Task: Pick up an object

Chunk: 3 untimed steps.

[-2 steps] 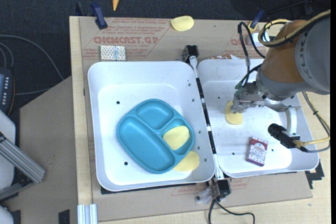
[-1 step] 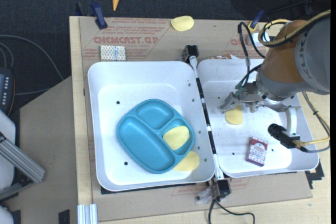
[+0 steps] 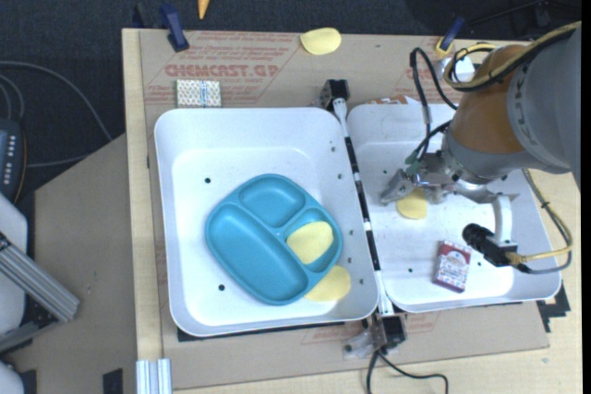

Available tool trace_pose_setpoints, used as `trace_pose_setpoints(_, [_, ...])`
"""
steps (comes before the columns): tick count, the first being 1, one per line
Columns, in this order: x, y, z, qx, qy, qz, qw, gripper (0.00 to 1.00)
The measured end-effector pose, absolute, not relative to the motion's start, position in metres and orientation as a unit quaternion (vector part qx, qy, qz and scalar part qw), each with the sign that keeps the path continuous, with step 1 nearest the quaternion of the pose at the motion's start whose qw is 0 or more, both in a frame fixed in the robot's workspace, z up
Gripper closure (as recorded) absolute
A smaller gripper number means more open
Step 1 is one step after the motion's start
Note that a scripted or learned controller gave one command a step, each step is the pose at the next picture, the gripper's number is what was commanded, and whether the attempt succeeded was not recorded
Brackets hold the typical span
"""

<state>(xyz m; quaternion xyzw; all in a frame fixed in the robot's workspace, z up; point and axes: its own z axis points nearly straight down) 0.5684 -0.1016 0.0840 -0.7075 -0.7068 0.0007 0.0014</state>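
Near the right bin's [image 3: 517, 286] left edge, the pincer [image 3: 413, 187] is poised over a yellow piece [image 3: 413, 208]; its opening cannot be told; open floor is left below.

We see the arm [image 3: 526, 106] entering from the right, its grey body bent over and downward, with the orange band directly above the wrist. The wrist points left and down. The claw [image 3: 413, 185] sits low at the arm's left end; we cannot resolve its fingers at this angle.

Fixed overhead cam, slanted down, both bins [image 3: 185, 129].
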Motion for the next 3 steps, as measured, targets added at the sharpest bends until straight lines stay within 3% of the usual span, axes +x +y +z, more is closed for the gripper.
trace_pose_setpoints(1, [0.5692, -0.1019, 0.0946, -0.708, -0.707, -0.0001, 0.000, 1.00])
trace_pose_setpoints(2, [0.5691, -0.1018, 0.0944, -0.708, -0.707, -0.0001, 0.000, 0.00])
trace_pose_setpoints(3, [0.5695, -0.1017, 0.1043, -0.708, -0.707, -0.0007, -0.001, 1.00])
